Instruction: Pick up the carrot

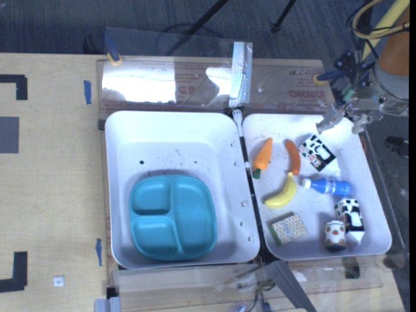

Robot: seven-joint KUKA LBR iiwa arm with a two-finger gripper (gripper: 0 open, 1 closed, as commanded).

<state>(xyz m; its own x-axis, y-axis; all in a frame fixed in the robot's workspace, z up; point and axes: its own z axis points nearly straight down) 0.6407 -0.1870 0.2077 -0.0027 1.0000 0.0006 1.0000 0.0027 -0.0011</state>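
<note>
You see the bench (pixel 45 174) carrying two white bins. The left bin (pixel 123 135) holds a blue divided plate (pixel 172 216). In the right bin (pixel 377 233), the carrot (pixel 262 155) lies at the upper left, just beside a banana (pixel 281 194). The gripper (pixel 348 114) hovers at the frame's upper right; you cannot tell its state.

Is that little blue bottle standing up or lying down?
Lying down. The blue bottle rests on its side in the right bin, its white cap pointing toward the banana.
</note>
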